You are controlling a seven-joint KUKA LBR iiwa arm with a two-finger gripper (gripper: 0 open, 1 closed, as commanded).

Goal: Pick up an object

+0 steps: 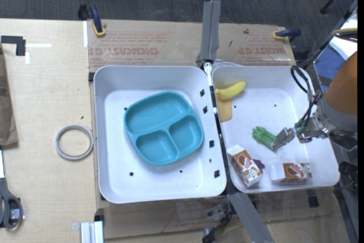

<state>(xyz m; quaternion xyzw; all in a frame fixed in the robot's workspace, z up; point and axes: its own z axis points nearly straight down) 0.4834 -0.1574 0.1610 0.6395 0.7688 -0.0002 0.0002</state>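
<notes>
At the right of the frame, in the right bin (318,88), the gripper (282,138) hangs just beside the green toy (263,135), jaws too small to tell whether wide or narrow; the toy looks light and soft, best pinched across its middle.

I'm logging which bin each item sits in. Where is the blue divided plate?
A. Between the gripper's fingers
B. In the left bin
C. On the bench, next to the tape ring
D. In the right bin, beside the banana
B: the blue divided plate lies flat inside the left bin, while the banana and the gripper are over in the right bin.
</notes>
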